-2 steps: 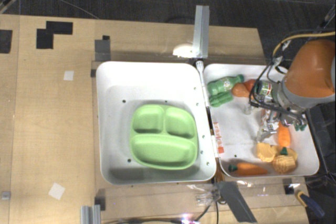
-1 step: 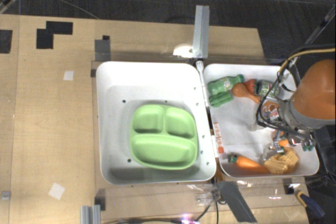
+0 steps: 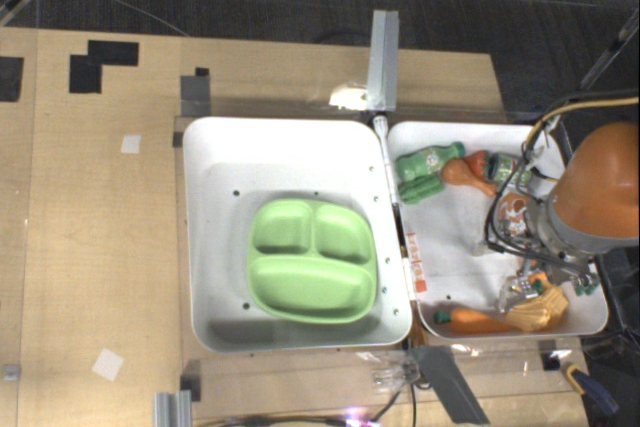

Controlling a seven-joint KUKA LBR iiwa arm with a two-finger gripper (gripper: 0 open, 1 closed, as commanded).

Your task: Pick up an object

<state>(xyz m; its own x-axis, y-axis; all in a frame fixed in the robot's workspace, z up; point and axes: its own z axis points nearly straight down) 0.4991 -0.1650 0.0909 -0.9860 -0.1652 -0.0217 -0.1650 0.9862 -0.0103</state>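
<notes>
Objects for picking are all piled in the right bin [image 3: 455, 235]: a green bottle [image 3: 425, 173] lying near the top left corner, an orange drumstick-looking toy [image 3: 468, 174] just beside it, a carrot [image 3: 478, 321] along the bottom wall, and a tan bread-like piece [image 3: 535, 310] touching the carrot's right end. Gripper [image 3: 526, 287] is down in the bin's lower right, right above that tan piece, maybe touching it, and I honestly can't tell how it stands. Left bin [image 3: 215, 215] has a green divided plate [image 3: 312, 260], well apart from the arm.
</notes>
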